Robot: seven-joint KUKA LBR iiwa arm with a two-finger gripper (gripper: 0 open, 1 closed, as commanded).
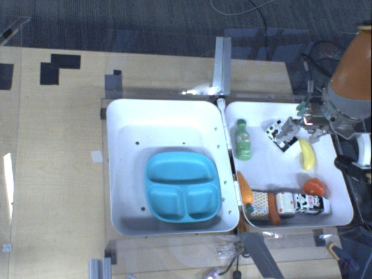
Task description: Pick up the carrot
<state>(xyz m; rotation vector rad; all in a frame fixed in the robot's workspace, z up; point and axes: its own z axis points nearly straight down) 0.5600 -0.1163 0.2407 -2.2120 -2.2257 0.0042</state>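
Overhead, tool [289, 133] hanging at two o'clock in right bin [343, 214] — grip state unclear, carrot [245, 189] lying at seven o'clock, touching left wall — nothing seen held.

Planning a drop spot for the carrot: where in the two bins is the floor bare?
Left bin: bare floor behind and left of the blue tray. Right bin: a bare patch mid-floor between the green bottle, banana and milk carton. Crowded: the near edge, where the carrot, carton and tomato sit.
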